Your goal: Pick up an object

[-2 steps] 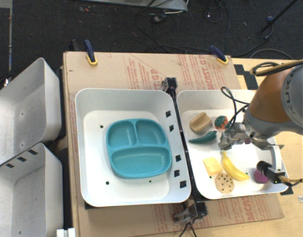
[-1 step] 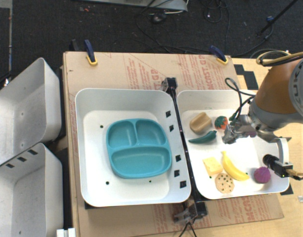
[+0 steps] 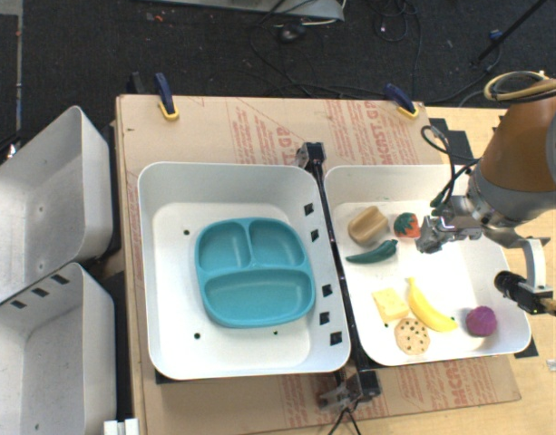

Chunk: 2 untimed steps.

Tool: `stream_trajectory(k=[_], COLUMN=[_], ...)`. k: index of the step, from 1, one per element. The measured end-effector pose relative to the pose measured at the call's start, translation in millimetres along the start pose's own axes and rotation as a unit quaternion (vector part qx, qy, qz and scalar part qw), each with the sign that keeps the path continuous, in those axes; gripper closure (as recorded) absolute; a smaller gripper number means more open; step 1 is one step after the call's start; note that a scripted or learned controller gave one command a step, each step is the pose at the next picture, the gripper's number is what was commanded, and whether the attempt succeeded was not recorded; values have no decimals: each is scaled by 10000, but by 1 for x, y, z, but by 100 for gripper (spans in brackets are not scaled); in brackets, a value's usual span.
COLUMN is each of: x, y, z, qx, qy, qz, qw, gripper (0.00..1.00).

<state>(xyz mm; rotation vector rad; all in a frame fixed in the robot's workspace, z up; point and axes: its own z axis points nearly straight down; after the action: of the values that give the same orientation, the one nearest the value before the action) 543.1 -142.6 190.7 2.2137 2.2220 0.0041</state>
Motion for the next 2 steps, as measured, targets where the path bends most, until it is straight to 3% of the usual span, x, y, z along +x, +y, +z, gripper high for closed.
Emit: stream_trajectory(k=[1, 2], x=[7, 62], y=[-6, -5], z=[-51, -43], qx=[1, 37], qy=[-1, 19], qz=[-4, -21], qw=[10000, 10000], gripper=[100, 100])
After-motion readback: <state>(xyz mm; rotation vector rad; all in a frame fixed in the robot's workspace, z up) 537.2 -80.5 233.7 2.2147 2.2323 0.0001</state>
